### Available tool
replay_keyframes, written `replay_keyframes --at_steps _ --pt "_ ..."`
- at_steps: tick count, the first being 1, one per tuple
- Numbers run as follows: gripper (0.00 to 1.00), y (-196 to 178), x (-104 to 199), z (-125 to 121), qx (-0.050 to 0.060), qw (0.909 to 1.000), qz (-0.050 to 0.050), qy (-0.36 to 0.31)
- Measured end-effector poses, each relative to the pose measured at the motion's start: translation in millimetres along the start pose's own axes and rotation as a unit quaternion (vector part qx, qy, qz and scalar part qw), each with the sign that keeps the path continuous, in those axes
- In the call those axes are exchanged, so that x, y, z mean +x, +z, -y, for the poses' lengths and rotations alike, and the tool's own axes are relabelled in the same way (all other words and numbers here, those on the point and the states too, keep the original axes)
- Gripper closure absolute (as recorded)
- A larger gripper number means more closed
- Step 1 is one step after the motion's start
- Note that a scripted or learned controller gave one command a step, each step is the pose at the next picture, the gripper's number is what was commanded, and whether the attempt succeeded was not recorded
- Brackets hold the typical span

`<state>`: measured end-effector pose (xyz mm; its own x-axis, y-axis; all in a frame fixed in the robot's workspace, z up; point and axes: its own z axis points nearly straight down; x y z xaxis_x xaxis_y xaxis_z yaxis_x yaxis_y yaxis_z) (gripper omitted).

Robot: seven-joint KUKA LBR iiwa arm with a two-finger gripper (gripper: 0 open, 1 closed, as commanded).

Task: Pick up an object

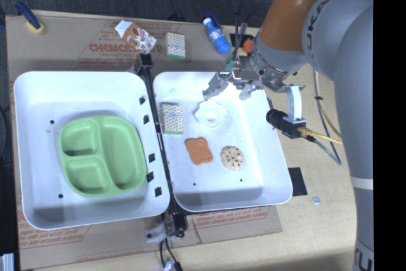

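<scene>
Camera view: left bin (25, 136) holds green tray (101, 154). Right bin (269, 162) holds white piece (210, 115), toast (198, 150), cookie (233, 157), wafer (172, 118). My fingers (229, 88) apart above white piece. Cardboard-covered surface (95, 32) carries bottle (217, 37).

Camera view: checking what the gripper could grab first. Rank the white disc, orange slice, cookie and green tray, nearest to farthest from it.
From the gripper:
1. White disc, just below it.
2. Orange slice, right bin's middle.
3. Cookie, beside the slice; too close to call.
4. Green tray, left bin.
</scene>
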<state>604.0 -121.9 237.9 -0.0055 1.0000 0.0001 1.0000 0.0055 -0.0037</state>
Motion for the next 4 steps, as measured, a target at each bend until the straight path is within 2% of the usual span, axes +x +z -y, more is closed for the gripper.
replay_keyframes --at_steps 1,2,3,4 --pt "0.00 -69 40 74 -0.001 1.0000 0.000 0.000" --pt "0.00 95 -11 42 0.002 1.0000 0.000 0.000" --pt "0.00 147 -6 91 0.001 1.0000 -0.001 -0.001" --pt "1.00 137 -6 90 0.001 1.0000 0.000 -0.004"
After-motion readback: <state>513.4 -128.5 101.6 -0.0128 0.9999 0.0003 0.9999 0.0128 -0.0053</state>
